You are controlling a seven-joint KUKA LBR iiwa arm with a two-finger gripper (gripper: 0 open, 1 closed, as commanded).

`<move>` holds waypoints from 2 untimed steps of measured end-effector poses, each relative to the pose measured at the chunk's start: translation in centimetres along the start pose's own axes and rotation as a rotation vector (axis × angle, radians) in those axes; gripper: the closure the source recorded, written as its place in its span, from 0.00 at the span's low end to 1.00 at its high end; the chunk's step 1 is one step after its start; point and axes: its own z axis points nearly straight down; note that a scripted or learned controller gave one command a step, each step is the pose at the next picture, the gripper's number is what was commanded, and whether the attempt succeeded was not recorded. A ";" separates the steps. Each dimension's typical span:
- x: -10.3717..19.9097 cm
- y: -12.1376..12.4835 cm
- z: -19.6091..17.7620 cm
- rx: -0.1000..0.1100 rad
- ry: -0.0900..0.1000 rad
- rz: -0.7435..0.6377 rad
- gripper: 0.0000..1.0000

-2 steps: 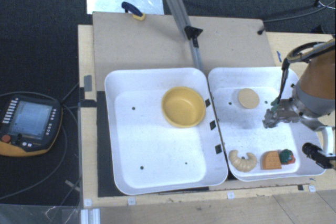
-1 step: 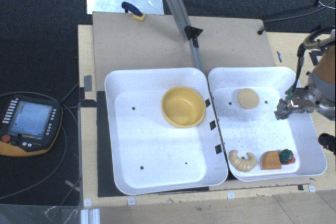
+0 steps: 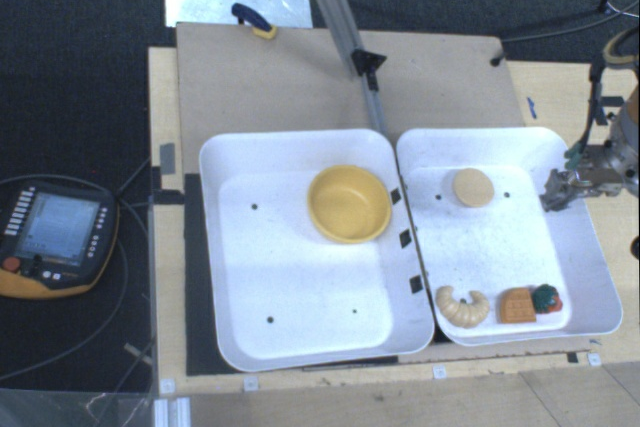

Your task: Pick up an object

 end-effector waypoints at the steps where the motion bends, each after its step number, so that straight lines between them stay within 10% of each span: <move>1: 4.1 -0.2 0.9 0.004 0.001 -0.001 1.00; 2: 9.9 -1.2 1.3 0.004 0.001 -0.003 1.00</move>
